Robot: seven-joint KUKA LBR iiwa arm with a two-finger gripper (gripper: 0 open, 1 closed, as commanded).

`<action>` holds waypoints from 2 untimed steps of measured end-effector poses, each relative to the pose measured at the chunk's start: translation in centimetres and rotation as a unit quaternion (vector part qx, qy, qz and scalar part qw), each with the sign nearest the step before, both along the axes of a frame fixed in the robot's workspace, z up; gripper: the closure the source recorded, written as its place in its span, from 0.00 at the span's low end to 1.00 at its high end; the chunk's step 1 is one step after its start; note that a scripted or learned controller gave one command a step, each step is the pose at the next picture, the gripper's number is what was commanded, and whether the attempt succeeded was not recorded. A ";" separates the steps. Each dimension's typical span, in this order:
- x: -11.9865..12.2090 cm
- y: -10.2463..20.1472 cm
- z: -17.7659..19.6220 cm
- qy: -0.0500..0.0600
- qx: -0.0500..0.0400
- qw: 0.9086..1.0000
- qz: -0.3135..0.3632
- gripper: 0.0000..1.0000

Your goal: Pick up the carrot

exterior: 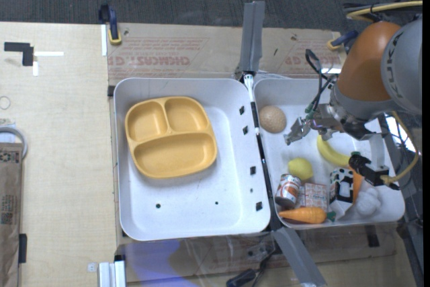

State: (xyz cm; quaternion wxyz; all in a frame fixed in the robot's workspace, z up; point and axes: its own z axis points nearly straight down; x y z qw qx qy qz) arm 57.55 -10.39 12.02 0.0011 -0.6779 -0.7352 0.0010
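While the carrot (304, 215) lies at the right bin's (396, 212) front edge, the fingers (300, 130) hover open, holding nothing.

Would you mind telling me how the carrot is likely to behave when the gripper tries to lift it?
The carrot looks like a smooth, tapered toy, so it is probably stiff and light. Its rounded shape may let it roll or slip from the fingers. It lies against the right bin's near wall, beside a small can, so reaching around it may be awkward.
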 end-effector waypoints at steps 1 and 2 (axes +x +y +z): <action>-1.5 0.6 -2.9 0.000 0.000 1.000 0.023 0.00; -2.8 -1.9 1.6 -0.001 0.000 0.998 0.057 0.00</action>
